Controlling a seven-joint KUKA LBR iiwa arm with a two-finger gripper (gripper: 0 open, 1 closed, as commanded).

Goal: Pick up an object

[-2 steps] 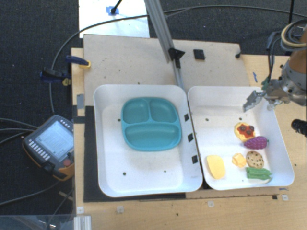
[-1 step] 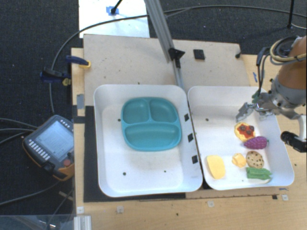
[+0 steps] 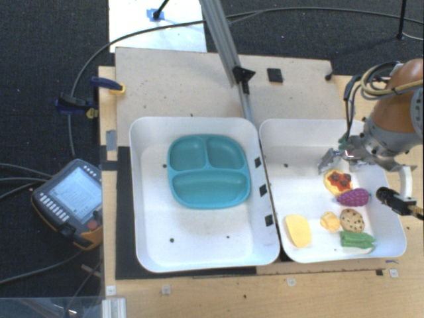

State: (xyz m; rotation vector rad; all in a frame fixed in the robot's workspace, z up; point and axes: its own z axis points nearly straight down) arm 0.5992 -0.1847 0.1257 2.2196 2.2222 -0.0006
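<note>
The right bin (image 3: pixel 291 138) holds several toy foods near its right side: a pizza slice (image 3: pixel 338 181), a purple grape bunch (image 3: pixel 354 196), a chocolate-chip cookie (image 3: pixel 352 220), a small yellow piece (image 3: pixel 329 221), a yellow cheese wedge (image 3: pixel 298 230) and a green pod (image 3: pixel 357 240). My gripper (image 3: pixel 339 156) hangs just above and left of the pizza slice, with its fingers spread apart and nothing between them. The grey arm with its orange band (image 3: pixel 399 105) comes in from the right edge.
The left bin (image 3: pixel 149 230) carries a teal divided plate (image 3: pixel 209 171). A grey pole (image 3: pixel 222 35) slants down to the bins' shared back edge. A teach pendant (image 3: pixel 69 201) and cables lie on the floor at left.
</note>
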